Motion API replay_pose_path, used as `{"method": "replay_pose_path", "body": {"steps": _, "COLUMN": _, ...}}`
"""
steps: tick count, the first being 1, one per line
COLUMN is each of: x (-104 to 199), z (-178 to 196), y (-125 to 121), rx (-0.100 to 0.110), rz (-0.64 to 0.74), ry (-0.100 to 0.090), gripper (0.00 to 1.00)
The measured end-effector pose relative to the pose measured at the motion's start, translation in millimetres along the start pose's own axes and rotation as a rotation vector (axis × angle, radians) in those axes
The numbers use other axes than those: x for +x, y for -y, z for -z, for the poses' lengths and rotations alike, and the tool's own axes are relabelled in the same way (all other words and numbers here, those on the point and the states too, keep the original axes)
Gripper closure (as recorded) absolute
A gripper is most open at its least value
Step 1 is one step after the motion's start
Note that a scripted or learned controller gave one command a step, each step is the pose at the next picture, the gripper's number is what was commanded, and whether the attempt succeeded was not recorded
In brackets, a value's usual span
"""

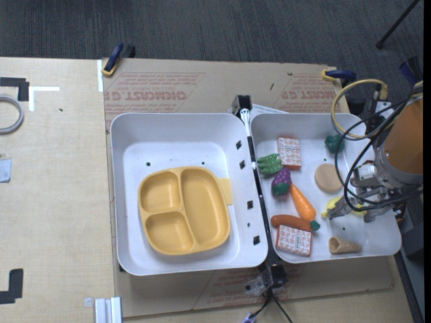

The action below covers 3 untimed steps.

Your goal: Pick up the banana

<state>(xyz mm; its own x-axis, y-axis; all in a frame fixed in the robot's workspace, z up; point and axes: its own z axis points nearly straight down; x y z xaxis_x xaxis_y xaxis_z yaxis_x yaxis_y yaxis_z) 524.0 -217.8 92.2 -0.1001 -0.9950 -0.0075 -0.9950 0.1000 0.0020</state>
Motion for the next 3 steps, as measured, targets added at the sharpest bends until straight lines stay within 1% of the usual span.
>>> {"method": "replay_pose_path", "body": {"steps": 3, "x": 0.0, "z": 0.0, "y": 0.0, "rx": 0.0, "rz": 0.0, "ry": 0.0, "gripper": 0.0}}
